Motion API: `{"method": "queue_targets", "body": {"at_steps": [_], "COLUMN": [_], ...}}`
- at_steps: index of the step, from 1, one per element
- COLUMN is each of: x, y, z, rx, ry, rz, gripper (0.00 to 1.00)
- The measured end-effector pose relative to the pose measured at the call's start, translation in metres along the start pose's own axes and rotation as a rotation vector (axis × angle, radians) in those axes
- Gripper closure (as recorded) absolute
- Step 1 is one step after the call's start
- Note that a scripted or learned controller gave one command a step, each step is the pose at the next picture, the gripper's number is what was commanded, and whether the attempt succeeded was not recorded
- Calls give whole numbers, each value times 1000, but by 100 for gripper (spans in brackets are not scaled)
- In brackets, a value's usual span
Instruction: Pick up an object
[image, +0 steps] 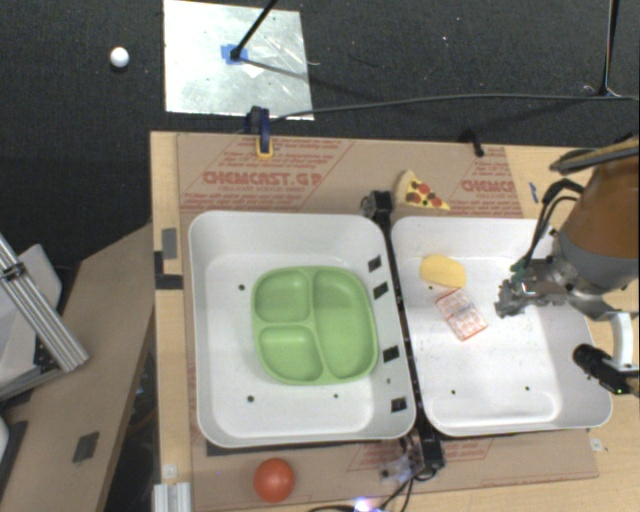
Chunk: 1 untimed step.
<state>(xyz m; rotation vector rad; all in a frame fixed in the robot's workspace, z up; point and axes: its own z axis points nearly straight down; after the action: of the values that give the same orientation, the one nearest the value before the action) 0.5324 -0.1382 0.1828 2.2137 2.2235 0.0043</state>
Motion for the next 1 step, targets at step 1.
{"method": "queue_targets", "body": {"at_steps": [1], "x": [0], "y": [2], "z": [-48], "rx": [1], "ry": [0], "rz": [0], "gripper": [100]}}
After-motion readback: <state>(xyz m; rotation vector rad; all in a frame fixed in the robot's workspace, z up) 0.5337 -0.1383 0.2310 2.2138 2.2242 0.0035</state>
